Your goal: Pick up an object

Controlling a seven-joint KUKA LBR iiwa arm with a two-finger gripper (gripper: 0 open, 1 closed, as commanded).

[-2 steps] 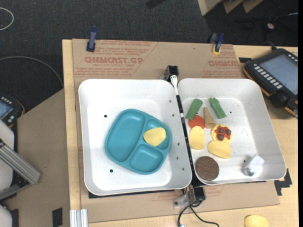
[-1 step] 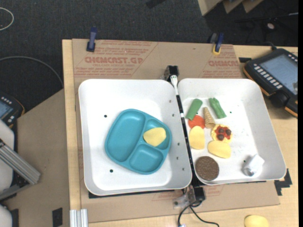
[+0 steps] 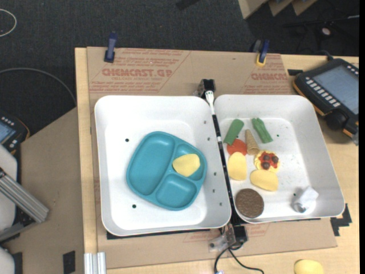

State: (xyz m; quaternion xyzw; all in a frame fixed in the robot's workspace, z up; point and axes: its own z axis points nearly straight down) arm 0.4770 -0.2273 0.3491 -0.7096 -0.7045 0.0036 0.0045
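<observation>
While the two shallow white bins are lying side by side on the bench, the left bin point(image 3: 108, 153) is holding a teal sectioned plastic plate point(image 3: 162, 170) with a pale yellow lemon-shaped toy point(image 3: 186, 164) sitting in its upper right compartment. The right bin point(image 3: 319, 153) is carrying a cluster of toy food: two green pods point(image 3: 233, 131) point(image 3: 262, 130), a tan cone point(image 3: 251, 142), yellow pieces point(image 3: 237, 166) point(image 3: 264, 180), a brown round cookie point(image 3: 250, 202) and a small grey-white object point(image 3: 304, 198). Whether the jaws are released or clenched, I cannot tell.
</observation>
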